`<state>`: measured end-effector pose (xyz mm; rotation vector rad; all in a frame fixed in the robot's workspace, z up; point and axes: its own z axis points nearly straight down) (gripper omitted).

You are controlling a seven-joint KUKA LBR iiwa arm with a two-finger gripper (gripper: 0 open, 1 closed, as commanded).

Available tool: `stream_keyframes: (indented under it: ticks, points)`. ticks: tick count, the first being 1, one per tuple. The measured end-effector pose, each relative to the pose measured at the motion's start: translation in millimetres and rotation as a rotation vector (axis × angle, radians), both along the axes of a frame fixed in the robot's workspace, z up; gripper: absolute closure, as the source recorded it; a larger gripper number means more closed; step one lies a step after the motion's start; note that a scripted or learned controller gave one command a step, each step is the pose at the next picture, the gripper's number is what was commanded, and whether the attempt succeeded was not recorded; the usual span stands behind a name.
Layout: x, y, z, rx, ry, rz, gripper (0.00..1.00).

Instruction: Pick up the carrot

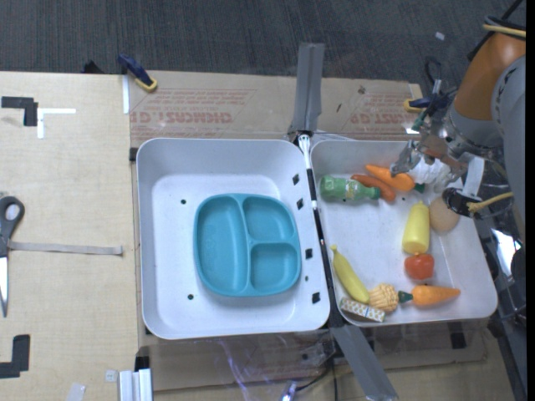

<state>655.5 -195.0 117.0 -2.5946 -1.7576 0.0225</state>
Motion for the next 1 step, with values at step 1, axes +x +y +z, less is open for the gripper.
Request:
stream_keyframes:
  ticks: [1]
  points:
    - [7.1,-6.8,-20.4,0.008,-0.018,-0.249,0.0]
